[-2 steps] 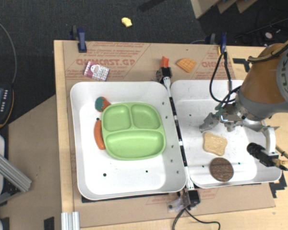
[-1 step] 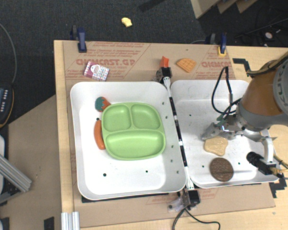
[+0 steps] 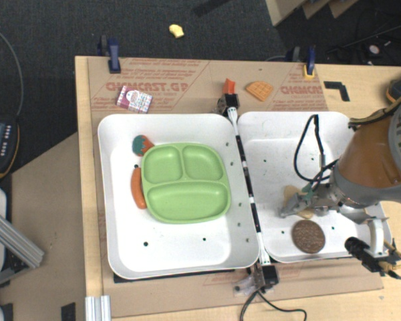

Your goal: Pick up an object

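Observation:
In the right bin [image 3: 281, 139], my gripper [image 3: 298, 206] is low over the floor, just above a small tan object [image 3: 295, 194] that it partly hides. A round brown cookie [image 3: 309, 236] lies just below the gripper, near the bin's front wall. In the left bin [image 3: 120, 246] sits a green divided plate [image 3: 185, 182]. An orange sausage-shaped piece [image 3: 138, 187] lies along the plate's left edge. A small teal and red item [image 3: 142, 144] rests at the plate's top left corner.
A black cable [image 3: 306, 149] loops over the right bin behind the gripper. On the bench behind the bins lie a waffle-like cracker [image 3: 258, 90] and a pink and white packet [image 3: 134, 99]. Blue clamps [image 3: 111, 53] hold the bench's far edge.

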